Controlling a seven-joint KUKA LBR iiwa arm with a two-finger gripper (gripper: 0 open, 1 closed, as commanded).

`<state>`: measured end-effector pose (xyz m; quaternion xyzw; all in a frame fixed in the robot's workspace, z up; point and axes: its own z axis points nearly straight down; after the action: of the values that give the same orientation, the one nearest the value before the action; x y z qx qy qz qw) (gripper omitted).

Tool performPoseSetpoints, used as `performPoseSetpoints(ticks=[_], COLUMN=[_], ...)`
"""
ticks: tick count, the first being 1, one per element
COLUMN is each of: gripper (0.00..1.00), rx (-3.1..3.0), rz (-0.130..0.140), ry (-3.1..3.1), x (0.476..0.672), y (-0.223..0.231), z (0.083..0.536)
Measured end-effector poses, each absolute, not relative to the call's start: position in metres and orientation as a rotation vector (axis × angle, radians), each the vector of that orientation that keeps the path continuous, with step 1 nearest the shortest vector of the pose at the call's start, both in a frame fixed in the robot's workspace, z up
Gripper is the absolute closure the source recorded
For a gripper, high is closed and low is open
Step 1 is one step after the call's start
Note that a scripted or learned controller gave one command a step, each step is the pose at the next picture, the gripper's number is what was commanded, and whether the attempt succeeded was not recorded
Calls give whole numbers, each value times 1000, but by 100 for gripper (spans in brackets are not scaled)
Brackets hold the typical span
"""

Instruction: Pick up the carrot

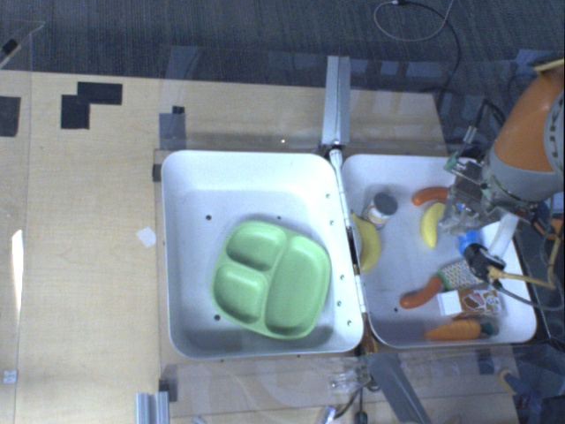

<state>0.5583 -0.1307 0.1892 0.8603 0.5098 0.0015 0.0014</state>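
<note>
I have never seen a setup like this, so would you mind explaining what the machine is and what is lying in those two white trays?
One camera, fixed above the bench, looks down at a slant. The grey arm with the orange band is a robot reaching in from the right; its gripper hangs over the right bin, and I cannot tell whether it holds anything. The left bin holds a green divided plate. The right bin holds toy food: the carrot it should pick up, near the front edge, a banana, two sausages, a small can, and some small packets.
</note>
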Motion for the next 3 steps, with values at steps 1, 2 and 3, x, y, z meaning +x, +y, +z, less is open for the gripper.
performPoseSetpoints(ticks=[1, 2, 3], gripper=[100, 100, 100], rx=[2860, 2968, 3062], rz=[8, 7, 1], ry=[1289, 1021, 706], x=[642, 667, 615], y=[-165, -159, -113], z=[87, 190, 93])
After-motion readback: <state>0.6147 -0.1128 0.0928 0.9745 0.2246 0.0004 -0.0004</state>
